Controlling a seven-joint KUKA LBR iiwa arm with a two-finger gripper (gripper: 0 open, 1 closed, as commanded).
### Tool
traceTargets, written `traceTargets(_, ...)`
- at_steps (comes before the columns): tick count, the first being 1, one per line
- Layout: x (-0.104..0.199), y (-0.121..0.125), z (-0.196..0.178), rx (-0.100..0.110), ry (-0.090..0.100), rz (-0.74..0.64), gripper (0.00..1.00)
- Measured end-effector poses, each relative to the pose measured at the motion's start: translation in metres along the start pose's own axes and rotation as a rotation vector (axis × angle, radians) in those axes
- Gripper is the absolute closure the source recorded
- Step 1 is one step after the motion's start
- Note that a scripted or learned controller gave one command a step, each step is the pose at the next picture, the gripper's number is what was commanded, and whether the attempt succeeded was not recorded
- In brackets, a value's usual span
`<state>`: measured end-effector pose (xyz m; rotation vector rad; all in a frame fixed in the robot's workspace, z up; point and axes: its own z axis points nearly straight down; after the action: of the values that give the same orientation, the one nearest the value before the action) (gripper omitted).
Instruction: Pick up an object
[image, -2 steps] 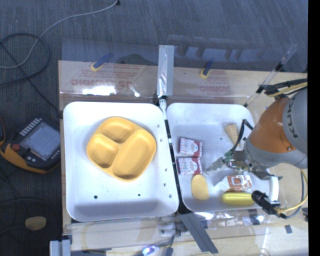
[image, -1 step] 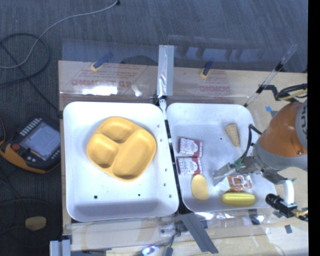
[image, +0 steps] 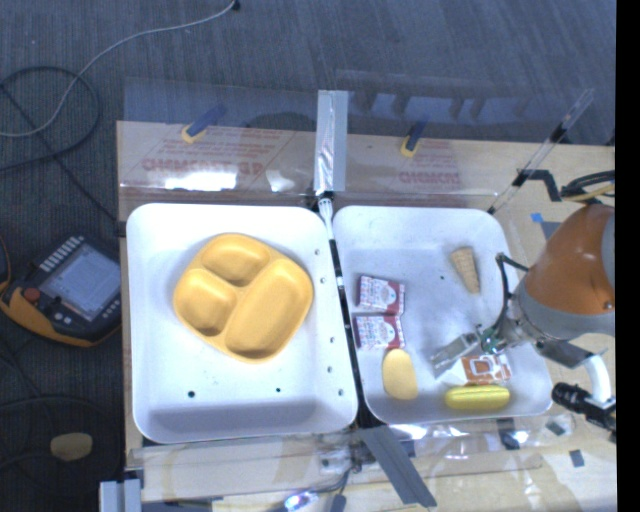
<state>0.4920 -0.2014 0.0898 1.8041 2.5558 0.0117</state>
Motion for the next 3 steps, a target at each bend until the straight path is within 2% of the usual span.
traceTargets(1,0.0015,0.0008,0.0001,-0.001,0.001,0.267,0.00)
traceTargets(2,0.0015,-0.0006,-0.0001,0.000,-0.005,0.184,0.00)
traceTargets(3,-0.0033,-0.0028,-0.0001,0.002,0.001,0.060,0.00)
